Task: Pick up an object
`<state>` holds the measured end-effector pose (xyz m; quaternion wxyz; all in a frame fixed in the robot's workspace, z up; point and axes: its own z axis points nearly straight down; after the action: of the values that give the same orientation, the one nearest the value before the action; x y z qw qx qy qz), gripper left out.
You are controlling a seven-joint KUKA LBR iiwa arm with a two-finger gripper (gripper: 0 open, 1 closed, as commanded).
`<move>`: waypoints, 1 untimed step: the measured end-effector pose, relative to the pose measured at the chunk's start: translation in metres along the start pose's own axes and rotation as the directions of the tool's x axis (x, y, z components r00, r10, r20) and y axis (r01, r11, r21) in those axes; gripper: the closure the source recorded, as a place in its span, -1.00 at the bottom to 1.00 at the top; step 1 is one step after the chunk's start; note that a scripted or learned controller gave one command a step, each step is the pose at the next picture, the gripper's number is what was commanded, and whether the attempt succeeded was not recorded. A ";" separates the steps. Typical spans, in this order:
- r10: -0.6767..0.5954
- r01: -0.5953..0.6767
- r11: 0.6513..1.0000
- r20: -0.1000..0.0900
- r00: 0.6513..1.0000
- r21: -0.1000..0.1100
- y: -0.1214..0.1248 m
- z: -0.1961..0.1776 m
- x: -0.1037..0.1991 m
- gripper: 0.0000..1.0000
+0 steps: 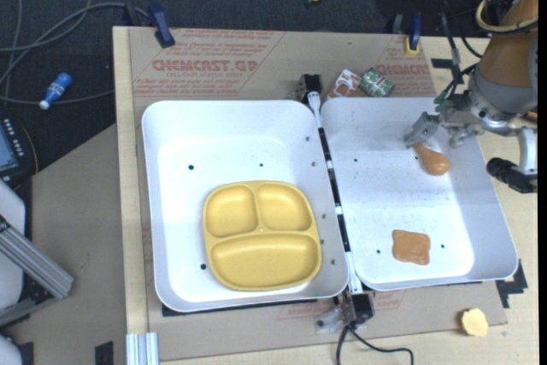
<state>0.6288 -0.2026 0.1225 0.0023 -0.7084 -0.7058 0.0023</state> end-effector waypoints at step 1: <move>-0.004 0.004 1.000 -0.007 1.000 -0.005 0.005 0.039 -0.012 -1.00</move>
<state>0.6335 -0.2149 0.0834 0.0030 -0.7069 -0.7073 -0.0018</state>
